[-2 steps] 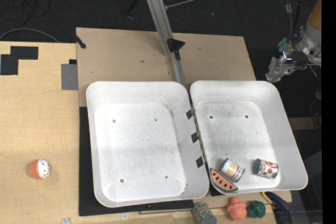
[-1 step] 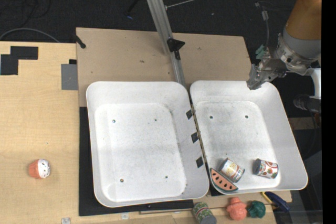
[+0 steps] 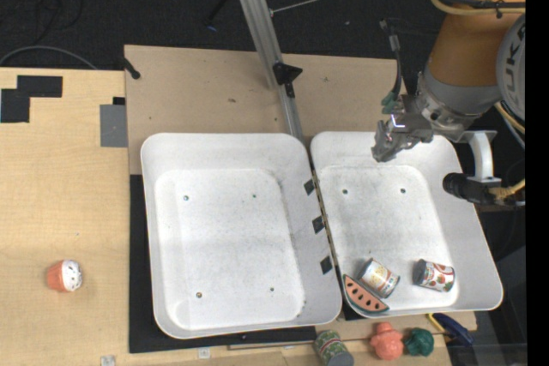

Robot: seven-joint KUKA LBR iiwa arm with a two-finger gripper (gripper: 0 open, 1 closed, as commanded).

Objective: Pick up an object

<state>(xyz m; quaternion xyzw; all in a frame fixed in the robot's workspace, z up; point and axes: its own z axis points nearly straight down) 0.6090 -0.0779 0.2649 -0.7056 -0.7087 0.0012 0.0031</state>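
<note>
The right bin (image 3: 403, 210) holds a small tin can (image 3: 377, 278) lying on its side, a watermelon-slice toy (image 3: 363, 296) at the near left corner, and a dark cup with a red and white print (image 3: 434, 275) near the front right. My gripper (image 3: 388, 144) hangs over the far edge of the right bin, well away from these objects, pointing down and to the left. Nothing shows between its fingers.
The left bin (image 3: 227, 227) lies beside the right one, joined by black clips (image 3: 317, 223). A metal rail (image 3: 262, 30) slants up behind the bins. A red and white ball (image 3: 64, 275) rests on the bench at far left. Small toys (image 3: 395, 342) lie below the right bin.
</note>
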